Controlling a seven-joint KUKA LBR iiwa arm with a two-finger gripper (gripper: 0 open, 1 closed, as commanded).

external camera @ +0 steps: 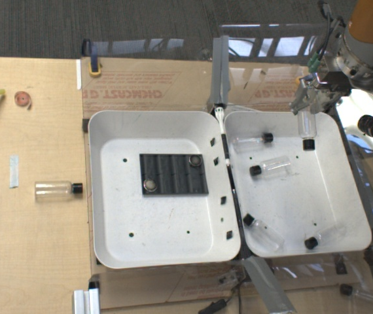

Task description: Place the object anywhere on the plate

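Zero vials rest on the plate (173, 174) yet: the fingers (302, 103) grip one vial (306, 128) above the right bin (291, 205); you still need the transfer.

We see the gripper (309, 106) up over the right bin's (350, 195) far edge, a clear vial (307, 131) hanging upright between its fingers. Three more vials lie in that bin. In the left bin (108, 201) sits the dark plate (173, 174). Another vial (58, 189) rests on the bench (29, 254).
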